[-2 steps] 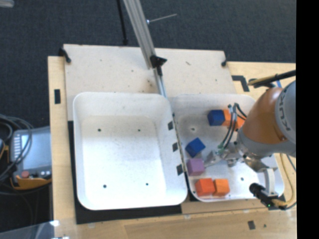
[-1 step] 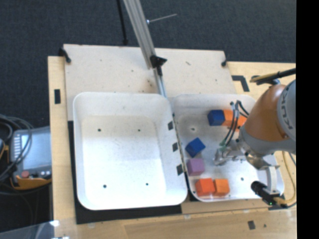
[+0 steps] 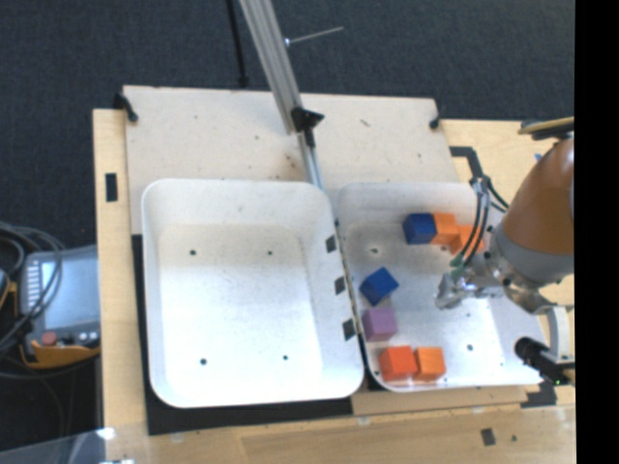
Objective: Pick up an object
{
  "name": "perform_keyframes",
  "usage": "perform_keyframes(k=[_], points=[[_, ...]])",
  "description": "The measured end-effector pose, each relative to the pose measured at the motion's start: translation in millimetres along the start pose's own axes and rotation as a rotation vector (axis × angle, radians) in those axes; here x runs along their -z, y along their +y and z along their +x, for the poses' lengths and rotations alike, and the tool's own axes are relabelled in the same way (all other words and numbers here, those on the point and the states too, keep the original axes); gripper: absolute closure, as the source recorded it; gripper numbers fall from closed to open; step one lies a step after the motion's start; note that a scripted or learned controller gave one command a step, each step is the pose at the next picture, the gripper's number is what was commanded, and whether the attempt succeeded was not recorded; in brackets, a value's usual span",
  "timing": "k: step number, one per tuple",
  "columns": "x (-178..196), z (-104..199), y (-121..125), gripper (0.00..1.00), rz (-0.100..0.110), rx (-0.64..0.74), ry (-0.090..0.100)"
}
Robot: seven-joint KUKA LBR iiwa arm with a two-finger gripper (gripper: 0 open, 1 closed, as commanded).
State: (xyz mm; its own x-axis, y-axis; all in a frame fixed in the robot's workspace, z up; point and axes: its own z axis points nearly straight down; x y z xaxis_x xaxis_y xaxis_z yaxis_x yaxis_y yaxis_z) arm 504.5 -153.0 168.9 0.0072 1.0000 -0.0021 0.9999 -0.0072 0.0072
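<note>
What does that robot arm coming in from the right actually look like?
The arm is a thick rounded tube with an orange band above a grey wrist section. Thin dark and green cables run down beside it. Its small silvery metal gripper sits at the tip, much slimmer than the arm itself.

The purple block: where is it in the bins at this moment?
The purple block lies in the right bin, near its left wall, just below a blue block and above the two orange blocks at the bin's near edge.

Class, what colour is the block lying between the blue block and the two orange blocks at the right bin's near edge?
Purple block, clearest in the camera view.
</note>
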Motion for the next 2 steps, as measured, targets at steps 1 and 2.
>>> perform_keyframes(k=[1,2], points=[[47,-1,2,1.00,0.001,0.010,0.000],[60,53,9,1.00,0.003,0.014,0.003]])
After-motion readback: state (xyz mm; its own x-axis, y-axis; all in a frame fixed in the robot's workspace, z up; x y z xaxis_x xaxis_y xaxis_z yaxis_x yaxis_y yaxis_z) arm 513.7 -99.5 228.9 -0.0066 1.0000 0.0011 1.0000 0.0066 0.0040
